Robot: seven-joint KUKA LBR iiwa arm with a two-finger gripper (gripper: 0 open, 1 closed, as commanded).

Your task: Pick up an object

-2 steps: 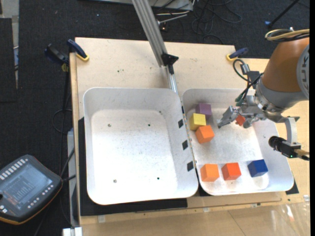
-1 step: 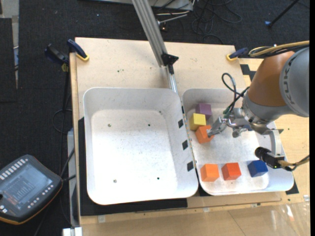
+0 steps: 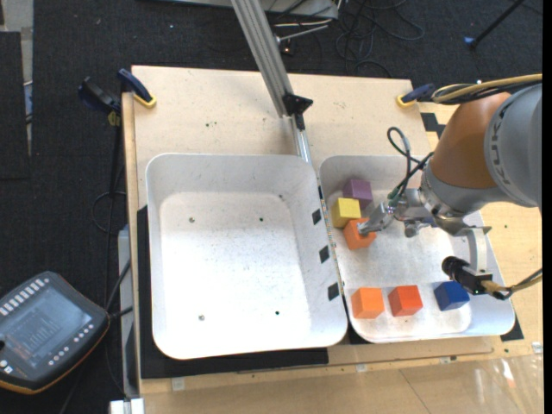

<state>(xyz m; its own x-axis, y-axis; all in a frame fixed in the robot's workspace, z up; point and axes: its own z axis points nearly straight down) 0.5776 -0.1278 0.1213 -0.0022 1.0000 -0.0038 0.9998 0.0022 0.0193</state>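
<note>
nearest you, along the front wall of the right bin, three blocks sit in a row: an orange block on the left, a red-orange block in the middle and a blue block on the right. the first two are close together, the blue one stands a little apart, and a small black fitting with a yellow cable hangs just beside the blue one.

further back in that same bin you find a tight cluster by the left wall: a yellow block, a purple block just behind it, and another orange block just in front of the yellow one. the gripper is down at this cluster, its tip right at the top edge of that orange block. you cannot tell from this angle whether the claw is spread or pressed together, nor whether it has that block pinched, because the metal parts overlap the block.

the grey arm with its orange band comes in from the right, over the back of the right bin.

beside it, the left bin shows a speckled white floor.

both bins rest on a pale board, with blue and yellow clamps at its far corners. a metal pole slants across the far side, and a handheld controller lies on the dark floor at the left.
</note>
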